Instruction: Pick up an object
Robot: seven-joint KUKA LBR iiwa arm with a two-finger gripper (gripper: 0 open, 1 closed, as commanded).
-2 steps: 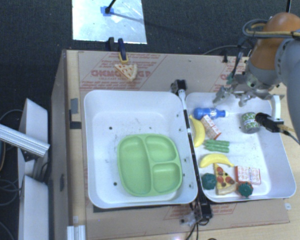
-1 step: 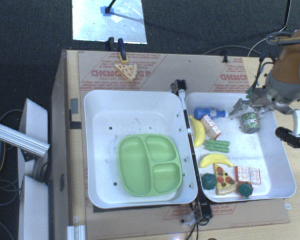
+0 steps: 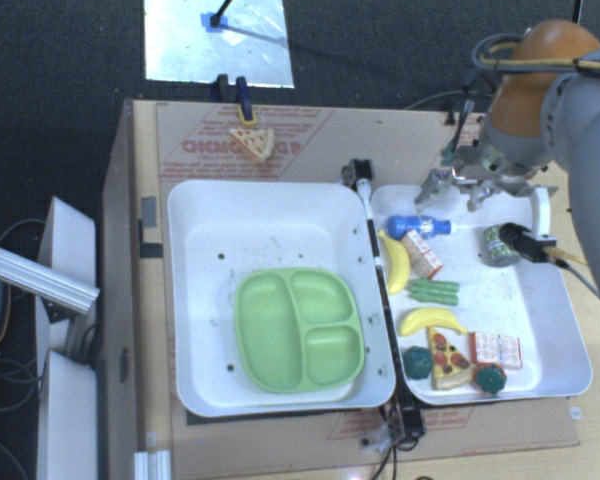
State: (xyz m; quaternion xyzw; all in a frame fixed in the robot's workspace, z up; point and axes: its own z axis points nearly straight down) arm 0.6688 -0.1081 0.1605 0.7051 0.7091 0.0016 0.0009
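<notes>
Gripper (image 3: 458,190): fingers spread, holding nothing, above right bin's (image 3: 555,298) far edge. Blue-capped bottle (image 3: 418,227): just nearer-left of gripper, long axis left-right.

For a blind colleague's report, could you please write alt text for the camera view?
A grey arm with an orange band holds its gripper above the far end of the right bin, which contains toy food such as two bananas and a pizza slice. The left bin holds a green divided tray.

Toy foods crowd the right bin (image 3: 570,363) — two bananas (image 3: 430,320), pizza slice (image 3: 446,357), blue bottle (image 3: 417,227), can (image 3: 499,245).
</notes>
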